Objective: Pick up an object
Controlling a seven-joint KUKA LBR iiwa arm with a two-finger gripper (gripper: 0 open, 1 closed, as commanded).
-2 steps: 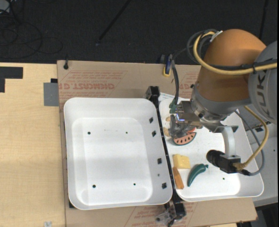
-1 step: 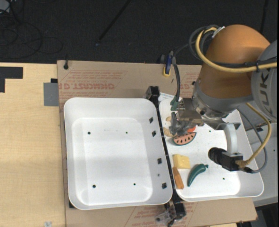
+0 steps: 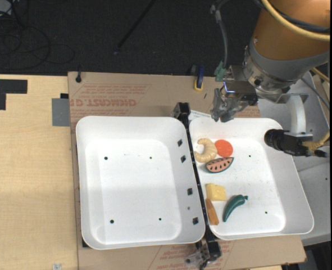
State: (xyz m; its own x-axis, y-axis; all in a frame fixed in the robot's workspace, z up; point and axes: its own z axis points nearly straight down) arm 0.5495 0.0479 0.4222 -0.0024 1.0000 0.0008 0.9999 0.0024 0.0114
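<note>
- The desk [image 3: 25, 167] is lying bare and pale at the nine o'clock side of the view, with a brown cardboard sheet [image 3: 121, 94] spreading under both bins.
- The left bin [image 3: 87, 179] is sitting on that sheet, its white floor showing nothing but small dark dots.
- The black clips [image 3: 189, 173] are running along the seam where the two bins are touching.
- The right bin [image 3: 289, 201] is carrying all the candidate objects, crowded toward its nine o'clock wall: a cream croissant [image 3: 206, 149] touching an orange ball [image 3: 223, 148], a watermelon slice [image 3: 219, 165] just below them, a yellow cheese block [image 3: 215, 192], an orange-brown stick [image 3: 212, 212] lying against the wall, and a green pepper [image 3: 234, 206] toward six o'clock.
- The gripper [image 3: 226, 107] is hovering above the right bin's twelve o'clock rim, near the croissant but apart from it; nothing is sitting between its fingers, and whether they are spread or closed I cannot tell.
- Judging from this, no pick is under way yet.
- The risk is lying in the crowding: descending on the croissant, ball and slice cluster could be catching two items or nudging one aside.
- The stick and cheese are hugging the wall, so a finger could be striking the rim or clips there.
- The pepper is standing freer, probably the safer target.
</note>
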